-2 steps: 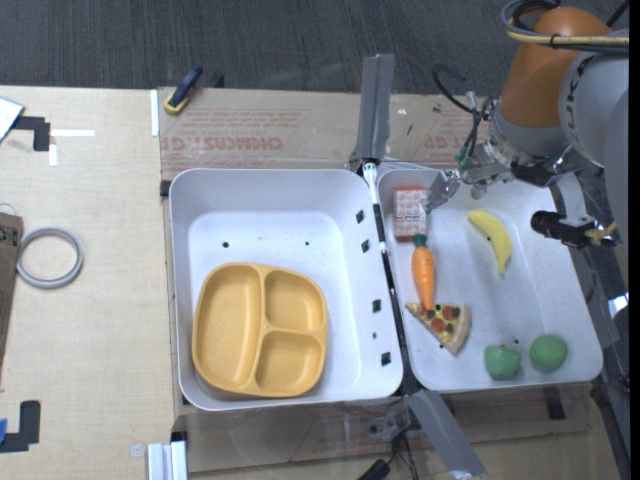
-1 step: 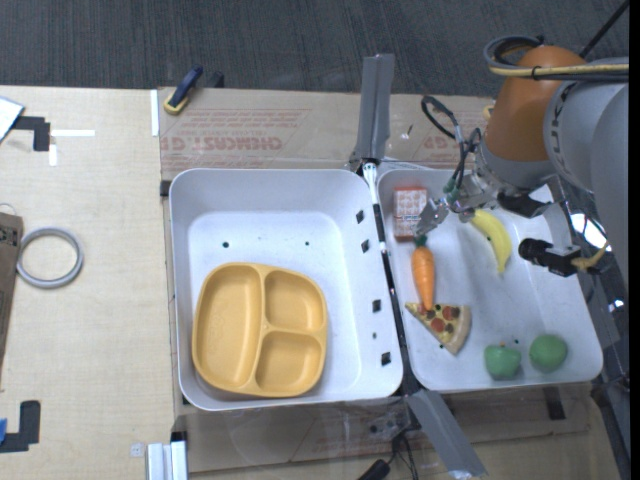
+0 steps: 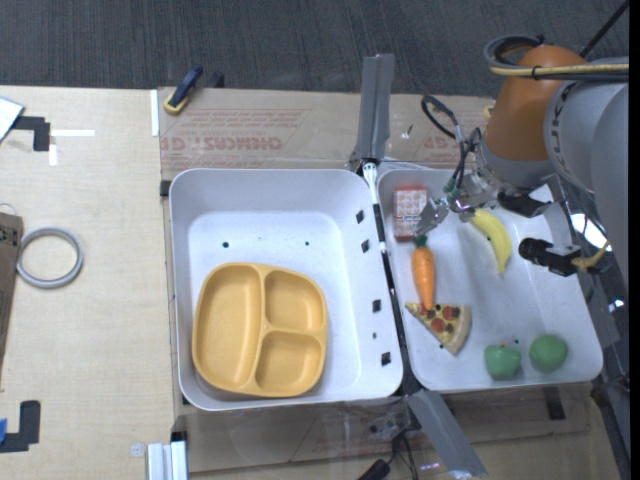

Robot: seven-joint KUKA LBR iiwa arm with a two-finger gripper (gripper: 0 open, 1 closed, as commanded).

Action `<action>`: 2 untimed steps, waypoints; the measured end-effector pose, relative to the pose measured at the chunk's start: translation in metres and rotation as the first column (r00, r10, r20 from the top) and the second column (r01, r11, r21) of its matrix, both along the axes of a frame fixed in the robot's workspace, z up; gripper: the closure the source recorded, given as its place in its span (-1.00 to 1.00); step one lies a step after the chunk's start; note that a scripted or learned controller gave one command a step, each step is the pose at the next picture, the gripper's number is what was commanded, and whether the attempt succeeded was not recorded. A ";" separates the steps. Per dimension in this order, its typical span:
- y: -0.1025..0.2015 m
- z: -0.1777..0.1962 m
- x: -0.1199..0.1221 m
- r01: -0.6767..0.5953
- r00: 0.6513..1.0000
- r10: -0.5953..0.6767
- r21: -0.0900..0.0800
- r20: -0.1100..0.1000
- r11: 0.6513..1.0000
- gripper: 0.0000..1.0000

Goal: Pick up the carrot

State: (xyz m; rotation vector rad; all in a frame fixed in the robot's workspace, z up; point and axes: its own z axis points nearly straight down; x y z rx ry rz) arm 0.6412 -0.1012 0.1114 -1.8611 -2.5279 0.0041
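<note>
Dark grey carpet runs along the far side of the scene, and nearer lies a pale wooden bench with a sheet of printed brown cardboard spread under the two bins, presumably to shield the top. On the right, the grey robot arm with its orange band reaches in over the far right corner, a sensible approach since everything to be picked sits on that side. The left shallow white plastic bin holds a yellow plastic plate split into three compartments, set toward its near left; it looks like a drop-off place and plays no part in lifting. The right shallow white plastic bin carries the toys, spread apart so that each can be taken singly. The two-finger metal gripper hangs low at the far left of this bin, just beyond the green top of the small orange toy carrot; whether its fingers are spread or closed cannot be made out, and nothing shows between them. The carrot lies flat on the bin floor close to the left wall, its length running far to near, untouched. Just left of the gripper sits a small red and white packet. A yellow toy banana lies to the right, a toy pizza slice just near of the carrot's tip, and two round green toy fruits at the near right. Far left on the bench rests a grey tape ring.
</note>
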 end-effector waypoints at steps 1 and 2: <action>0.001 -0.023 -0.048 0.216 0.976 -0.216 0.000 -0.003 0.976 -1.00; -0.001 -0.016 -0.048 0.219 0.976 -0.219 -0.001 -0.006 0.976 1.00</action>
